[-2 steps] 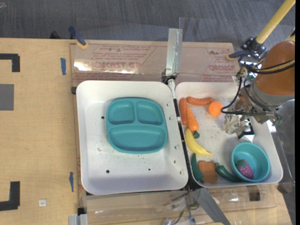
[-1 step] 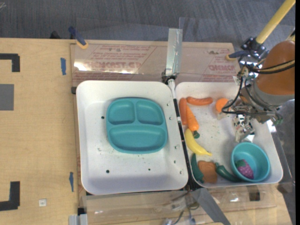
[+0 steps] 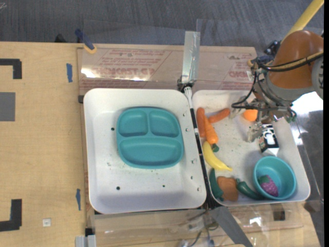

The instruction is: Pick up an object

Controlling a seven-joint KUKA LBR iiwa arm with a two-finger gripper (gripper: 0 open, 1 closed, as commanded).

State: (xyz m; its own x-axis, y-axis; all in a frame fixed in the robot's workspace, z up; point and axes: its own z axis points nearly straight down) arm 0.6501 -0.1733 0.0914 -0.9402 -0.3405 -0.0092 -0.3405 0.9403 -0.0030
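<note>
Nearest, a teal bowl [image 3: 275, 176] is sitting in the right bin [image 3: 303, 189]; the claw [image 3: 259, 133] is hovering above, its state unclear.

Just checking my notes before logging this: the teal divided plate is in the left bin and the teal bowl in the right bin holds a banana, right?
Not quite. In the camera view the teal bowl holds a purple item; the banana lies on the right bin floor. The teal divided plate is in the left bin.

Pincer [image 3: 259, 131] low, arm [image 3: 293, 60] from right
</note>
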